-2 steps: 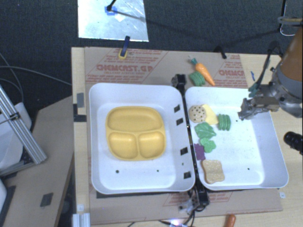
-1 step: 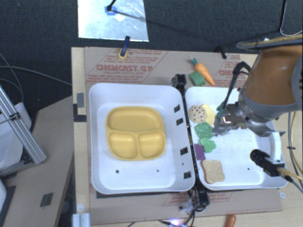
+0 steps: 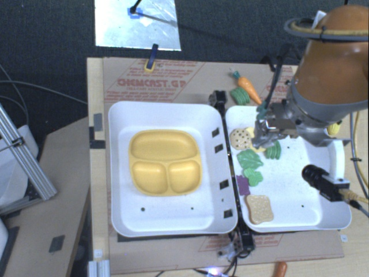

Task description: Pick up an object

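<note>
I hang low over the right bin [image 3: 337,215], my fingers [image 3: 266,136] down among the toy food, though I cannot tell how wide they stand. The step looks like the final descent onto the green pod [image 3: 274,150], which lies just beside the round cookie [image 3: 241,137] at my tips. Its long axis seems to run up-and-down in the view, so next I must straddle it crosswise and close.
</note>
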Robot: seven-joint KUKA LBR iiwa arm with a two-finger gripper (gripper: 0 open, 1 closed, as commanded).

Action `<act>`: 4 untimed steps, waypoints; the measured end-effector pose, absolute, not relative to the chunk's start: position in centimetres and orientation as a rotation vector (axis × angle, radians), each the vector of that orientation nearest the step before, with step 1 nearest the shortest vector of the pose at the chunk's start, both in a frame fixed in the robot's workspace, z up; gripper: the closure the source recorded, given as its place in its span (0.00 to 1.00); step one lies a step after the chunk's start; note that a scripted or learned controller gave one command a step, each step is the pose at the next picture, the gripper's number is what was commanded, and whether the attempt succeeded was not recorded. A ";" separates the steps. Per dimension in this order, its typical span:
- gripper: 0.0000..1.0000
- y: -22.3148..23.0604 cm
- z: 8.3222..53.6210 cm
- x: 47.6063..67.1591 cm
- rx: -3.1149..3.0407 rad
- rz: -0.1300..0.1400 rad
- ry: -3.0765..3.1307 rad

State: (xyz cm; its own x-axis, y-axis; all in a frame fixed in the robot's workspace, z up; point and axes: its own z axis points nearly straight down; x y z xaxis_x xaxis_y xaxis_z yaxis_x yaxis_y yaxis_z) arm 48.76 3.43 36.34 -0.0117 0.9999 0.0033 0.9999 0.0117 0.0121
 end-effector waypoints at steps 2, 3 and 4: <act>1.00 12.2 40.9 48.7 2.210 0.008 2.231; 0.00 11.9 40.8 48.7 2.216 0.003 2.225; 1.00 11.9 41.9 48.7 2.209 0.008 2.230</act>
State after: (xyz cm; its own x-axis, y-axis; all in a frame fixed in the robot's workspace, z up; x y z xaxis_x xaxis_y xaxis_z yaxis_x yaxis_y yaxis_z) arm 48.75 11.89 41.93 -0.0094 1.0000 0.0014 0.9999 0.0094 0.0054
